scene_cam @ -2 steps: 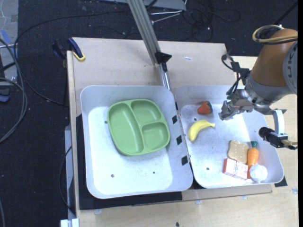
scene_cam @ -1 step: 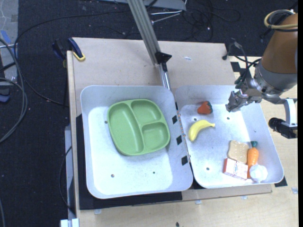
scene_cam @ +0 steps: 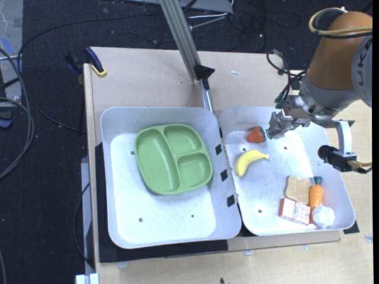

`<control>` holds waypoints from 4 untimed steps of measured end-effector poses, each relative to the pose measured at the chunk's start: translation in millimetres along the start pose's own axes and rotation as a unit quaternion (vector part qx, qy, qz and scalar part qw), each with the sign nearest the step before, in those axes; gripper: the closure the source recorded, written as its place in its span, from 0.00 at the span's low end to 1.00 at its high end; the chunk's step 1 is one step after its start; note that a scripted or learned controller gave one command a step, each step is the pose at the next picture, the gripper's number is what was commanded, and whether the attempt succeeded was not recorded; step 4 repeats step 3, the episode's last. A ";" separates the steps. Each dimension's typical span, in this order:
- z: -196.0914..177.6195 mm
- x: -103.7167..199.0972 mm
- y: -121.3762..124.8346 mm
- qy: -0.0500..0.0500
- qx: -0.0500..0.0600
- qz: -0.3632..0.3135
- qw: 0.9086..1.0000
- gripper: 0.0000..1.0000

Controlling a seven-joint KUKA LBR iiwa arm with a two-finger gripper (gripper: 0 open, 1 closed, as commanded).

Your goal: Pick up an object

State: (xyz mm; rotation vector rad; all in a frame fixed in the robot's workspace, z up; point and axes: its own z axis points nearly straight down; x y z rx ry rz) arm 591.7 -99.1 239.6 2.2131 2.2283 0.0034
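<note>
My gripper [scene_cam: 276, 126] hangs over the back of the right bin [scene_cam: 267, 213], just right of a small red strawberry-like toy [scene_cam: 256, 135] and apart from it. Nothing is seen between its tips. A yellow banana [scene_cam: 250, 161] lies below the red toy near the bin's middle. Toward the bin's front right lie a slice of toast [scene_cam: 298, 189], a carrot [scene_cam: 317, 193], a red-and-white packet [scene_cam: 294, 210] and a white lump [scene_cam: 323, 217].
The left bin [scene_cam: 121, 215] holds a green divided plate [scene_cam: 173, 158]. A grey metal pole [scene_cam: 180, 31] slants down from the top to the gap between the bins. Bare bench [scene_cam: 142, 78] lies behind the bins.
</note>
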 end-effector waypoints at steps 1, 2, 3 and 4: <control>6.0 45.2 -0.8 0.000 0.002 0.000 1.000 1.00; -2.6 99.2 8.5 0.000 0.001 0.000 1.000 1.00; 0.0 151.5 2.4 0.000 0.002 0.000 1.000 1.00; 0.0 151.5 2.4 0.000 0.002 0.000 1.000 1.00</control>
